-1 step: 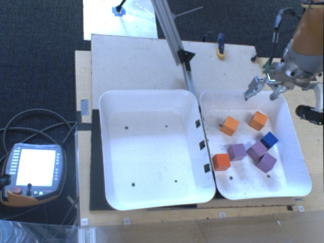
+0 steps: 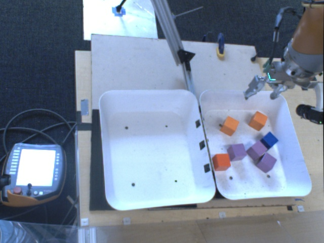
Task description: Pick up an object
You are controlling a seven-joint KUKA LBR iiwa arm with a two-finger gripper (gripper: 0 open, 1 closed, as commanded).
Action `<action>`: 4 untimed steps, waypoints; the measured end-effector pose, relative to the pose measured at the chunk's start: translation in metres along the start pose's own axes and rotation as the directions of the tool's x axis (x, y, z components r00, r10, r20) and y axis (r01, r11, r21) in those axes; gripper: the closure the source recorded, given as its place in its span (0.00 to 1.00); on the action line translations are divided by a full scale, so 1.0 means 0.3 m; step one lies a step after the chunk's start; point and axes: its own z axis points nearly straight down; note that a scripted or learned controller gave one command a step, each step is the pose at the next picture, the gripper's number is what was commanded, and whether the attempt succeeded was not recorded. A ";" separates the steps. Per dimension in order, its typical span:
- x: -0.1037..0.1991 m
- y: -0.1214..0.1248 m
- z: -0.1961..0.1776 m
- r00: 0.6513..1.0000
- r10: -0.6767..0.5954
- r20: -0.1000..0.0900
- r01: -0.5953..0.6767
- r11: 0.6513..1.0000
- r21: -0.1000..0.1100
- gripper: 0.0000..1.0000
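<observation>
A pendant (image 2: 33,173) is seen at the far left, beside the desk (image 2: 152,59). The left bin (image 2: 109,110) comes next, then the right bin (image 2: 291,135), in which orange (image 2: 229,126), purple (image 2: 236,151) and blue (image 2: 269,139) blocks are scattered. Above that bin's far rim the jaws (image 2: 264,89) are held, seemingly spread apart, with nothing gripped.

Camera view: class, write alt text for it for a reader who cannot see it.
A grey arm's open claw hovers over the back edge of the right bin, holding nothing. That bin holds seven cubes: three orange, three purple, one blue. The left bin sits beside it.
</observation>
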 end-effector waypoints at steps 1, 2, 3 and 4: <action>0.022 0.013 0.148 1.000 0.000 -0.001 0.000 1.000 0.003 0.00; 0.028 0.040 0.299 1.000 0.000 -0.001 0.000 1.000 0.003 0.00; 0.055 0.025 0.454 1.000 0.000 -0.001 0.000 1.000 0.004 0.00; 0.052 0.033 0.405 1.000 -0.001 0.000 0.001 1.000 -0.004 1.00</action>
